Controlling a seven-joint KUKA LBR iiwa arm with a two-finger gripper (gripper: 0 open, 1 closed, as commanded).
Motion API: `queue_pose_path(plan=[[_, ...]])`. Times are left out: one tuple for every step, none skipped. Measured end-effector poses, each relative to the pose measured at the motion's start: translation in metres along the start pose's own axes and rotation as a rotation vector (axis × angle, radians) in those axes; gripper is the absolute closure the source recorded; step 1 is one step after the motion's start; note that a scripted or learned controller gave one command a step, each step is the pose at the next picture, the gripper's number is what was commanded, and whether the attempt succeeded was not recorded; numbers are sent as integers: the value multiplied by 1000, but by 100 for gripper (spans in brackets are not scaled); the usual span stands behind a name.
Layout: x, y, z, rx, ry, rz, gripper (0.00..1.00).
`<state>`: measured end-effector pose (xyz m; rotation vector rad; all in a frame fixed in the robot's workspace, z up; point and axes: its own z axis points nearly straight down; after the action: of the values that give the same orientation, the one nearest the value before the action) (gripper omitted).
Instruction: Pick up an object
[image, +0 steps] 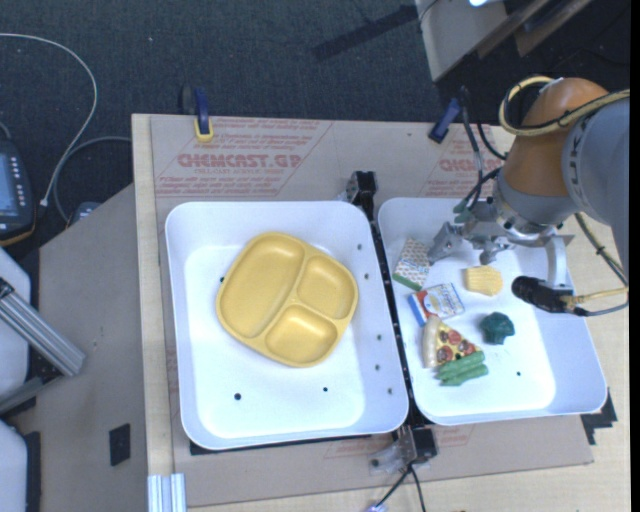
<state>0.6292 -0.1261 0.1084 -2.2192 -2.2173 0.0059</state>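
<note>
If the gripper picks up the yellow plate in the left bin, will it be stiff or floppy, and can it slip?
The yellow plate looks like moulded plastic with three compartments, so it is probably stiff and light. Its surface seems smooth and slightly shiny, so it may slip. It lies flat in the left bin, so a grasp would likely need the raised rim.

Yellow divided plate (288, 297) in left bin (190, 300) — cardboard (250, 155) under both.

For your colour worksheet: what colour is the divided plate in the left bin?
Yellow; the divided plate shows clearly in the camera view.
</note>
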Motion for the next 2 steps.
queue_pose_path(plan=[[1,3,19,-9,2,-1,0],[2,6,5,-19,2,-2,100]])
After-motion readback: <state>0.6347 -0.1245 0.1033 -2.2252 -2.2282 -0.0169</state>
